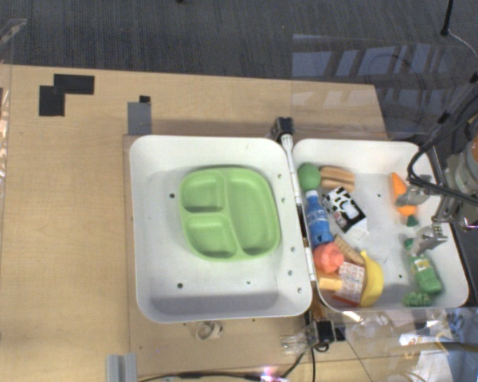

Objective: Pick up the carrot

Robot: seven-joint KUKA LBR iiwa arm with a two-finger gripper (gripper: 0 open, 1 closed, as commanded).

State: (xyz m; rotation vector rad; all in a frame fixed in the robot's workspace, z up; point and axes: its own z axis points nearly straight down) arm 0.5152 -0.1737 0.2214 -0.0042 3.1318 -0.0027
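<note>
Two white bins sit side by side on the wooden desk [64, 213]. The left bin [155, 293] carries a green sectioned plate [227, 213], lying flat near its middle. The right bin [382, 169] holds a clutter of toys. The carrot [400, 192], orange, lies toward the far right of that bin, tilted, just beside the arm's wrist hardware and apart from the main heap. Along the bin's left wall: a green ball [308, 175] at the far end, a blue bottle [316, 221] below it, then a pink-red lump [328, 256] nearer the camera. A tan bread-like piece [337, 176] rests right of the ball, and a black-and-white patterned item [344, 208] lies just near of it. A banana [373, 279] curves at the near side, touching a small printed box [351, 275]. A green object [425, 281] sits in the near right corner. The arm enters from the right, and the gripper [425, 233] hangs over the right part of this bin, between the carrot and the green object. Whether the jaws are open or closed cannot be told from this angle; nothing is visibly between them.
</note>
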